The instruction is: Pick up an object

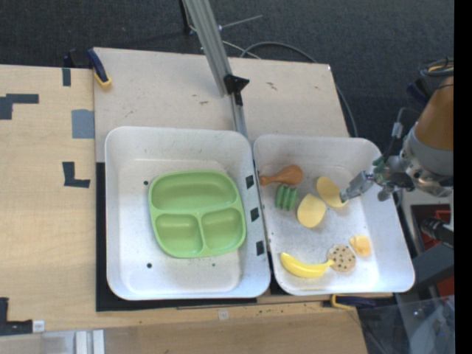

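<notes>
We judge the pick as not yet made: nothing is lifted. Our gripper (352,188) sits low in the right bin (383,268), its tip at the edge of a pale yellow piece (328,192); how far it is open we cannot tell. Just beyond lies a second yellow piece (311,210), then a green ridged item (286,196) and a drumstick (283,175). Further off sits the green tray (196,213).
</notes>
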Robot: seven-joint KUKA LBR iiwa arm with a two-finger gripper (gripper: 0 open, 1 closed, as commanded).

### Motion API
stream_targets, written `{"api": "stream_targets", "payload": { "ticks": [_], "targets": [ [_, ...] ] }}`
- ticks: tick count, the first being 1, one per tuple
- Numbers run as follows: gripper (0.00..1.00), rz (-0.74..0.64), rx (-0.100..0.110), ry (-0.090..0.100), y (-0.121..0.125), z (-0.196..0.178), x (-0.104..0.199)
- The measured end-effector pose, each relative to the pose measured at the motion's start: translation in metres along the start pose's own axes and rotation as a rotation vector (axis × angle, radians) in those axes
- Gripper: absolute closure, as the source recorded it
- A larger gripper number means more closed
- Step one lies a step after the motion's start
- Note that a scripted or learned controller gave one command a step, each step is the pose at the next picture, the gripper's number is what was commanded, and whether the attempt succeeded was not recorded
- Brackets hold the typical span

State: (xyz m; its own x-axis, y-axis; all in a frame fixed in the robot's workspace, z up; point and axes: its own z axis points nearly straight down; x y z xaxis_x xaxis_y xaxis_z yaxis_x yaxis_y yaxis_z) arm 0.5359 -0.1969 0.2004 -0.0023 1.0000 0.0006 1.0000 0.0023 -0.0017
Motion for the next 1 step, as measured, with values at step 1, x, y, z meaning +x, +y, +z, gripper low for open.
{"api": "stream_targets", "payload": {
  "ticks": [1],
  "targets": [
    [0.0, 0.0, 0.0, 0.0, 0.0, -0.0001, -0.0001]
  ]
}}
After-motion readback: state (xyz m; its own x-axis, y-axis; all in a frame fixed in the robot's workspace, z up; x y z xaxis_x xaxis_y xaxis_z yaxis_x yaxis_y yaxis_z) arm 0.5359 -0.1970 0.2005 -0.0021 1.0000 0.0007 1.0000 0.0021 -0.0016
